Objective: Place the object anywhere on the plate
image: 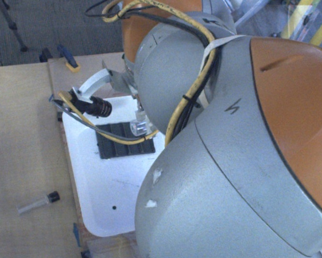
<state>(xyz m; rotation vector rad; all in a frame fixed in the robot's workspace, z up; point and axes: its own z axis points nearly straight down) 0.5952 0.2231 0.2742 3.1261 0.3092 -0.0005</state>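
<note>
Because the arm (238,145) reaches in from the right and sits close under the camera, its grey housing and orange band cover most of the frame, including the right side of the bench and much of the bins.

Camera view: one white bin (89,180) shows at left-centre, its rounded near-left corner visible. A dark ribbed rectangular pad (125,141) lies flat on the bin floor toward the far side, partly tucked under the arm. A small dark speck (114,206) sits on the bin floor nearer the camera. A yellow-and-black cable bundle (100,124) loops from the arm across the far part of the bin, ending at a black cylindrical fitting (97,107) beside a white curved bracket (99,80) (likely slack left so the wrist can turn freely).

Gripper: hidden behind the arm body; cannot tell whether it is apart, together, or clamped on anything.

Task object and plate: I cannot pick out either with confidence; both are probably under the arm.

Off the bin, on the wooden bench (18,142) at left, a small clear tube with a black cap (38,203) lies well apart from the bin.
</note>
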